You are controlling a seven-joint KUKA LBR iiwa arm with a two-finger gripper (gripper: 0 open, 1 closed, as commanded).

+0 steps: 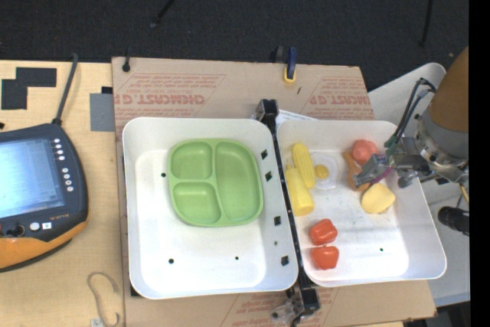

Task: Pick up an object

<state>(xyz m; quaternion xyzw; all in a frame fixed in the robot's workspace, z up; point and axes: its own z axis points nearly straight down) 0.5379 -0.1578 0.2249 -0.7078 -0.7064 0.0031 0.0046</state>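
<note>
The right bin (413, 260) holds several toy foods. Two long yellow pieces (299, 178) lie side by side near its left wall, with a small yellow bit (321, 172) beside them. A red pepper (323, 230) and a red-orange piece (325, 257) sit toward the front. A pink-red piece (364, 150) rests on an orange one (353, 171) at the back right, and a round yellow fruit (377, 198) lies just in front of them. My gripper (378, 169) hangs low over the gap between the pink-red piece and the yellow fruit, reaching in from the right.
The left bin (149, 256) carries a green divided plate (214, 182). A black divider (279, 195) runs between the bins. A teach pendant (34, 191) lies on the bench at the far left. A yellow clamp (290, 73) stands behind the bins.
</note>
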